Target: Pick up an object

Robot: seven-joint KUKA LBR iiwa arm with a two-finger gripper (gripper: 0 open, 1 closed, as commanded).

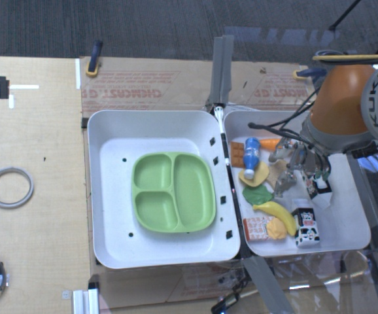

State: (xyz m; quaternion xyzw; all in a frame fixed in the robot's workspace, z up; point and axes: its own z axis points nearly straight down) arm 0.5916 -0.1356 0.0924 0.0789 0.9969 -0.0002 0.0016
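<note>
Desk [32, 129]: tan surface left of the bins, a grey ring [9, 187] lying on it.
Left bin [104, 175]: holds a green divided plate [174, 192], well left of the claw.
Right bin [346, 227]: a cluster of small things along its left side.
Banana [275, 210]: the likeliest pick, I judge; it lies just below and slightly left of the claw, long axis running from upper left to lower right.
Neighbours: blue bottle [252, 154] above the banana, milk carton [306, 227] to its right (both crowd the approach).
Claw [290, 173]: hovering over the right bin; whether it is spread or pressed together, I cannot tell.
</note>
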